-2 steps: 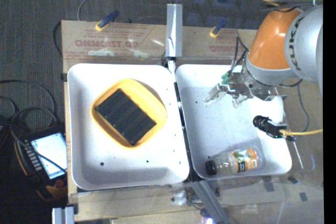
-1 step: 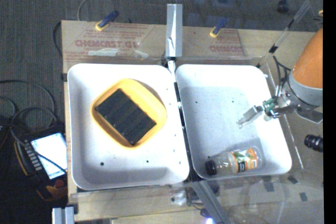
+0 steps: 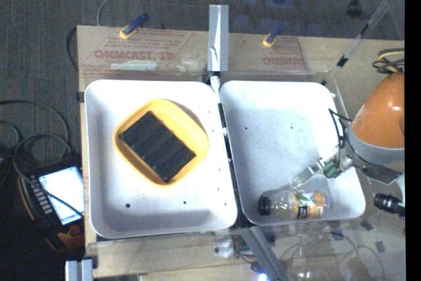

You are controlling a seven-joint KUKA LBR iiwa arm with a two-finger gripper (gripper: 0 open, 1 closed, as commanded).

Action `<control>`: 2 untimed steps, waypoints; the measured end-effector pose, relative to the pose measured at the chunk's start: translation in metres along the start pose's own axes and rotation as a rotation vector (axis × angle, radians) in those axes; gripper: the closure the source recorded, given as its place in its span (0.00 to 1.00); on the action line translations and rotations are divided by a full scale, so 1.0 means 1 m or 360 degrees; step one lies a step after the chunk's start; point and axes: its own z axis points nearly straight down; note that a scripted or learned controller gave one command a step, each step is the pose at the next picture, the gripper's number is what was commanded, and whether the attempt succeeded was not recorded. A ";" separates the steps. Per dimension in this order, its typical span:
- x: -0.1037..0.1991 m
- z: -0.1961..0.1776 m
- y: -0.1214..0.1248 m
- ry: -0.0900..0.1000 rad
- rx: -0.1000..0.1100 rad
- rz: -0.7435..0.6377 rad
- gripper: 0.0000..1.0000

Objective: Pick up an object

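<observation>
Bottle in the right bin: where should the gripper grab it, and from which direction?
Probably the labelled mid-body of the bottle, coming straight down. It lies on its side along the right bin's near wall, dark cap toward the left, so fingers should close across its width. The near wall looks tight against it; the neck is thinner but likely slips. The gripper sits just above-right.

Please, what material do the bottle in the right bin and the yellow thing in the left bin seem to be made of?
The bottle looks like clear, glossy plastic: the bin shows through its body, and it has a dark cap and an orange label. The yellow thing seems to be matte plastic or foam with a dark ribbed top; the view leaves this open.
</observation>
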 end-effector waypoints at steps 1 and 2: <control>0.059 -0.147 0.029 -0.0006 -0.0001 0.0184 0.00; 0.042 -0.029 0.019 0.0001 0.0003 0.0064 0.00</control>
